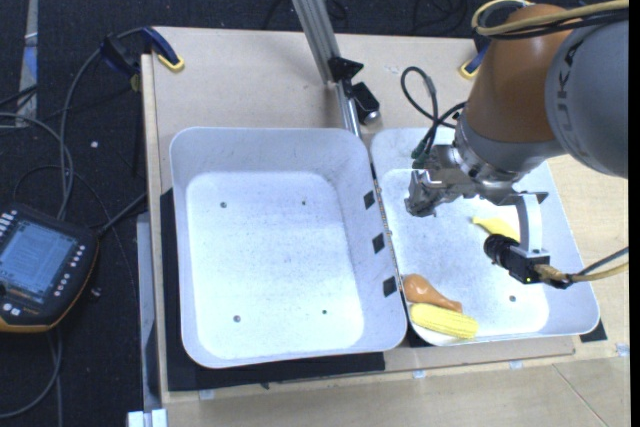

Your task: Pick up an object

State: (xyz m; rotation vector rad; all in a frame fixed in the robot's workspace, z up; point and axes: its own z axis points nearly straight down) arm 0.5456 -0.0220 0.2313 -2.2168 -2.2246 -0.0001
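the grey arm (560,85) with its orange band comes in from the upper right of the frame and bends down over the right bin (575,315). its gripper (425,195) hangs near the upper left part of that bin, close to the wall the two bins share. whether the fingers are spread or pressed together cannot be told, since the wrist and its dark fittings cover them from above. nothing can be seen held there.

the things to pick lie in the right bin. a yellow corn cob (445,320) rests at the bin's lower left corner, and an orange piece shaped like a drumstick (428,291) lies just above it, touching or nearly touching it. both sit below the gripper in the frame and apart from it. a small yellow object (497,228) shows towards the middle right of the bin, partly hidden behind a black part (510,258) fixed beside the wrist.

the left bin (270,255) fills the middle of the frame, its speckled white floor bare. a metal pole (310,0) slants from the top centre down to the join between the bins. a handheld control pendant (35,265) lies on the dark floor at the left edge.
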